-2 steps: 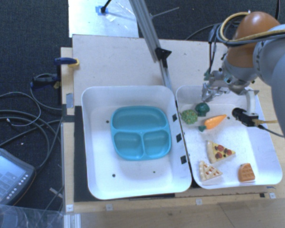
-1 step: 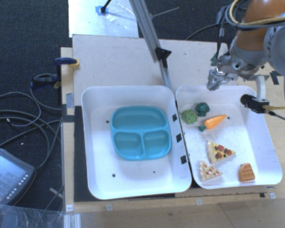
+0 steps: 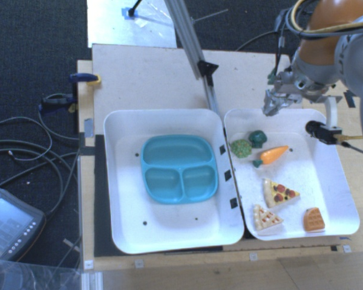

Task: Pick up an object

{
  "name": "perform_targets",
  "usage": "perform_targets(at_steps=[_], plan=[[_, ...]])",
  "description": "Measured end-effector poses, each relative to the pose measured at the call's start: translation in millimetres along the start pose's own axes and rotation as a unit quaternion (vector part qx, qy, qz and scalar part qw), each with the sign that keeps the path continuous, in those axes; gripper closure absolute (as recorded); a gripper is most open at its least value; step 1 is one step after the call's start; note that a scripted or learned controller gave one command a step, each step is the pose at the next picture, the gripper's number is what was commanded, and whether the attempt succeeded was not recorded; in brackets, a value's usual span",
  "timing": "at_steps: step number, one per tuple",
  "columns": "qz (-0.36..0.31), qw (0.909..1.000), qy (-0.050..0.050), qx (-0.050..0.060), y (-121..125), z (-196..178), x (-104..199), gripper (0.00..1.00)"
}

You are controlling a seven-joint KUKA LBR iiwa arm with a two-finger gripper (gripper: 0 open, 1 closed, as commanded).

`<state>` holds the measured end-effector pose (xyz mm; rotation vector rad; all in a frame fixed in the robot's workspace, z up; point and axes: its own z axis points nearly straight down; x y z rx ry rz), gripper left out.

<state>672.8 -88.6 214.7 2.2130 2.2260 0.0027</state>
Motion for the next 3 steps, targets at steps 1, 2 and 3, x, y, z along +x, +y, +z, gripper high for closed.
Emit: perform_targets(at_steps=[1,2,3], plan=[[-0.003,1.0,0.002,0.001,-0.1,4.3,59.3,1.0],[-0.003,1.0,0.002,0.001,-2.0,7.9,117.3,1.0],[-0.002,1.0,0.002,0.001,-11.4,4.5,161.8,1.0]])
